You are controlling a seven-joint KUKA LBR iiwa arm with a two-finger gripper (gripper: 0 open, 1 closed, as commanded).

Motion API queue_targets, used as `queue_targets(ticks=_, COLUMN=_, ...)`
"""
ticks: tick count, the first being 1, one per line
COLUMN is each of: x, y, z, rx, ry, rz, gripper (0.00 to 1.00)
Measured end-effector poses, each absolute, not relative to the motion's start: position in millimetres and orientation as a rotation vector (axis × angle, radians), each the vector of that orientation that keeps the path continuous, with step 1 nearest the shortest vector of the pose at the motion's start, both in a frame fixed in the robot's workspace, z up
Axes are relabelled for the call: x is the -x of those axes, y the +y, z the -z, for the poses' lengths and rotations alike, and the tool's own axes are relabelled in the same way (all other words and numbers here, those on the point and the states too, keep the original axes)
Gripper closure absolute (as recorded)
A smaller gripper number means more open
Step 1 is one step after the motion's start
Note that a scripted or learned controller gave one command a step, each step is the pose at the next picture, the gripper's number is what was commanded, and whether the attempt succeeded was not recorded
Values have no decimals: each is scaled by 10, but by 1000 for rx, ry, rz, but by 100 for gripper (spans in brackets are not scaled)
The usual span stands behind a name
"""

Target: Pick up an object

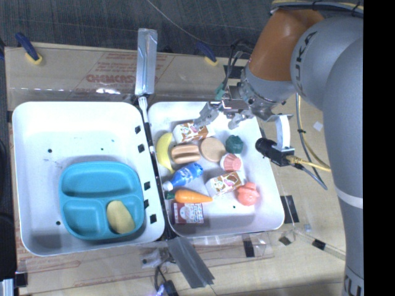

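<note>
The right bin (265,202) holds several toy foods. Among them are a yellow banana (163,151), a hot dog (185,153), a tan round cookie (212,148), a dark green piece (234,143) and a small printed carton (188,132). My gripper (220,118) hangs over the bin's far end, open, with nothing between its fingers. One fingertip (203,115) is just above the carton's far corner, the other (236,121) above the green piece.
Nearer the front lie a pink cupcake (231,162), a blue bottle (185,174), a carrot (192,196), a snack box (225,182), a pink fruit (247,194) and a red packet (188,213). The left bin (37,128) holds a blue divided tray (86,190) with a yellow lump (121,217).
</note>
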State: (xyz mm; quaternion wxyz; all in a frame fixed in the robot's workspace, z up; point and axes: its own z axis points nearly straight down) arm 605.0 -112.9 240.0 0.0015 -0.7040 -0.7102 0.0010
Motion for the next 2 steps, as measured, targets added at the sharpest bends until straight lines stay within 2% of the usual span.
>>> queue_targets(ticks=1, x=-6018, y=-966, z=-2017, rx=2148, ry=-2287, rz=-6, gripper=0)
queue_targets(ticks=2, x=-6335, y=-1311, z=-2709, rx=2082, ry=-2358, rz=2, gripper=0)
